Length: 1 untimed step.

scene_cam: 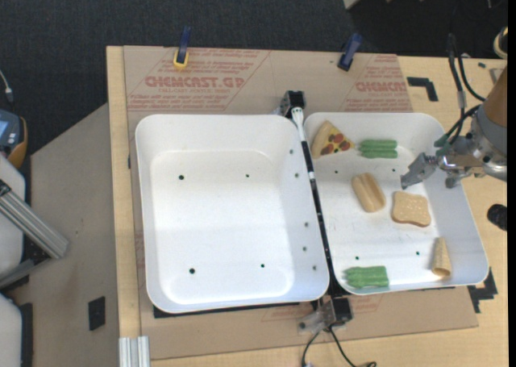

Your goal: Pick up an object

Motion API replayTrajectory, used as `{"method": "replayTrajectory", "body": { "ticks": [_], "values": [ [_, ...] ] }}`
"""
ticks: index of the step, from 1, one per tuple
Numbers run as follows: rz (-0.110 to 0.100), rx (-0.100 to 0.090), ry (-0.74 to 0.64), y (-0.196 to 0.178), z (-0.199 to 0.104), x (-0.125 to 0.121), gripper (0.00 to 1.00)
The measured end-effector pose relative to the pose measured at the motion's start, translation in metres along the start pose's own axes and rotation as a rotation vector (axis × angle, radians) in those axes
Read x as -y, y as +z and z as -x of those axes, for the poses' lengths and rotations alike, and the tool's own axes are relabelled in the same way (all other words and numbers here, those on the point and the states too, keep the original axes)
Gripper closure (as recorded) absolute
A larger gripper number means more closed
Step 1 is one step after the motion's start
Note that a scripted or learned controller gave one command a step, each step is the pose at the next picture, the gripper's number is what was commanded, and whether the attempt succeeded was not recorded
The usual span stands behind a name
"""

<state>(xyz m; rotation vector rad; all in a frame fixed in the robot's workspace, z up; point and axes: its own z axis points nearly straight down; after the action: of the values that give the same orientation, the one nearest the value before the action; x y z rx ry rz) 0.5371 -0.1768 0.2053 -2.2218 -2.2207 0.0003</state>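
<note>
The right bin (pixel 463 228) holds several toy foods. A pizza slice (pixel 330 139) and a green pod (pixel 377 148) lie near its far edge. A tan bread roll (pixel 368 193) and a toast slice (pixel 411 209) sit in the middle. Another green pod (pixel 367 277) and a small tan cone (pixel 440 256) lie near the front edge. My gripper (pixel 432 180) hangs over the bin's right side, just above and behind the toast slice. It is open, one finger (pixel 415 173) pointing left toward the roll, and nothing is between the fingers.
The left bin (pixel 161 220) adjoins the right one along a black divider (pixel 313 196). Both rest on a cardboard sheet (pixel 242 75) held by clamps at the far edge. Cables run along the right side near the arm.
</note>
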Motion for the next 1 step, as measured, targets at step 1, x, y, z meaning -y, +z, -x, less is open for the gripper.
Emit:
{"method": "replayTrajectory", "body": {
  "ticks": [1],
  "values": [
    [-0.003, -0.003, -0.005, 0.1267, -0.0568, -0.0157, 0.0]
  ]
}}
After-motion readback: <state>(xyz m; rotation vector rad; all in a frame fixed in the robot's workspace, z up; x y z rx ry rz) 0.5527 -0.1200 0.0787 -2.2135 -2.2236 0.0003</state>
